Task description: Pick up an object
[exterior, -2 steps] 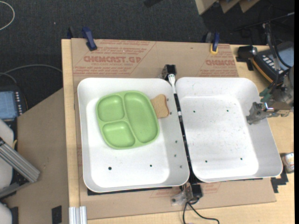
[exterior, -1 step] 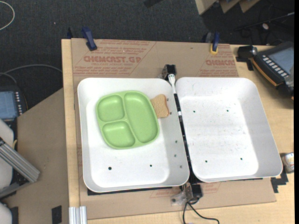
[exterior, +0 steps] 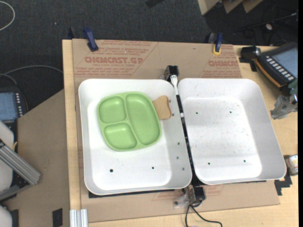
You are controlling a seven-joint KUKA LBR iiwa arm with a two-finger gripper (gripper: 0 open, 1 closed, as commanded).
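Left bin (exterior: 94,174), green divided plate (exterior: 129,121), tan piece, perhaps bread (exterior: 163,107), touching plate

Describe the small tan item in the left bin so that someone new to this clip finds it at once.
Start at the left white bin, which holds a green divided plate. The tan piece lies flat at the plate's upper right edge, near the seam between the two bins. It is the only brown thing there, flat, roughly rectangular, far smaller than the plate.

Green divided plate (exterior: 129,121) — flat, left bin, tan piece (exterior: 163,107) touching
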